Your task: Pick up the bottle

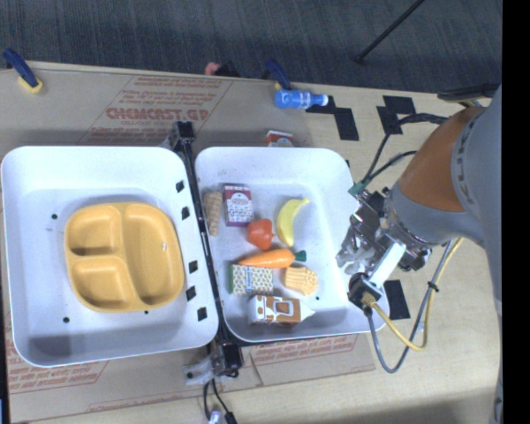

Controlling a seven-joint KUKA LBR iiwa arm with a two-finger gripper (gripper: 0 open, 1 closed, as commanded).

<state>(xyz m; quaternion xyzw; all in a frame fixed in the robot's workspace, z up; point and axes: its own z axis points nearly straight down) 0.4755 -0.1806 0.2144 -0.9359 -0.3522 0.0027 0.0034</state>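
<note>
A small blue bottle [299, 100] lies on its side on the cardboard bench top, behind the right bin's [336, 162] far rim and outside both bins. My gripper [352, 253] hangs over the right bin's right wall, well in front of the bottle and to its right. Nothing shows between its tips. The grey arm with its orange band [433, 175] comes in from the right.
The right bin holds a red box [238, 204], banana [290, 220], tomato [260, 232], carrot [267, 258], waffle [301, 279], a patterned packet [251, 278] and a small carton [276, 308]. A yellow divided tray [124, 256] lies in the left bin. Blue clamps [277, 73] grip the bench's far edge.
</note>
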